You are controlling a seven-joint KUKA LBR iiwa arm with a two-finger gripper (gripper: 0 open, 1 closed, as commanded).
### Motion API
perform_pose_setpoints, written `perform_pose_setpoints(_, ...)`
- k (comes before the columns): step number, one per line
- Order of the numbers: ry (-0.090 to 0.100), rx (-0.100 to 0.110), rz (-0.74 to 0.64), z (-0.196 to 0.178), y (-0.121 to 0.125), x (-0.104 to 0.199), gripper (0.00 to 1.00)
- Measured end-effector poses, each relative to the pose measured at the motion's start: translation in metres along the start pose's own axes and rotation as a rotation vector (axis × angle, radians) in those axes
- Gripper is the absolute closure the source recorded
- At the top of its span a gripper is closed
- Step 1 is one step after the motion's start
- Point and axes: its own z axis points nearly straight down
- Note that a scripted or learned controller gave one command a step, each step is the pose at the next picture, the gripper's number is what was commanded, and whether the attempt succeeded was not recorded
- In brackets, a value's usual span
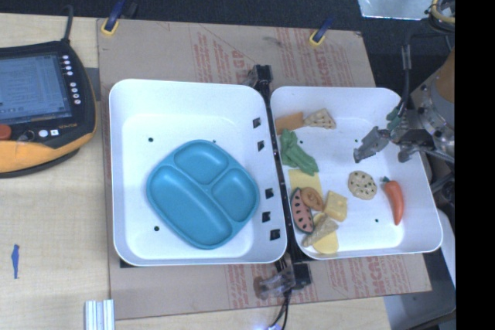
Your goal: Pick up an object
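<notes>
1. Jaws (384, 144) reach in from the right over the right bin's (414, 243) upper right part. Two dark fingers show: one (371, 144) points down-left, the other (407, 153) sits nearer the bin's right wall. They stand apart, with bare white bin floor between them and nothing clamped.
2. Just below the jaws lies a round cookie (362, 184), speckled, flat on the bin floor, clear of the fingers.
3. Just right of the cookie, an orange carrot (394, 199) with a green tip lies lengthwise near the right wall.
4. Along the bin's left side: a green leafy piece (297, 154), below it a watermelon slice (302, 212), a small brown round piece (312, 199), and yellow cheese-like wedges (331, 224), bunched and touching.
5. At the bin's top left, an orange block (289, 121) sits beside a tan cracker wedge (319, 118).
6. Left bin (124, 166) holds a blue divided plate (202, 192), three compartments, lying slightly askew.
7. Both bins rest on brown cardboard (232, 50) on the surface (46, 243); two clamps (113, 18) pin its far edge.
8. A control pendant (42, 108) with a lit screen lies at far left.
</notes>
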Motion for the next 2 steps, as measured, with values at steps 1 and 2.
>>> perform_pose_setpoints(1, -0.001, 0.005, 0.001, 0.094, 0.022, -0.030, 0.00)
perform_pose_setpoints(2, 0.000, 0.005, 0.001, 0.157, 0.036, -0.055, 0.00)
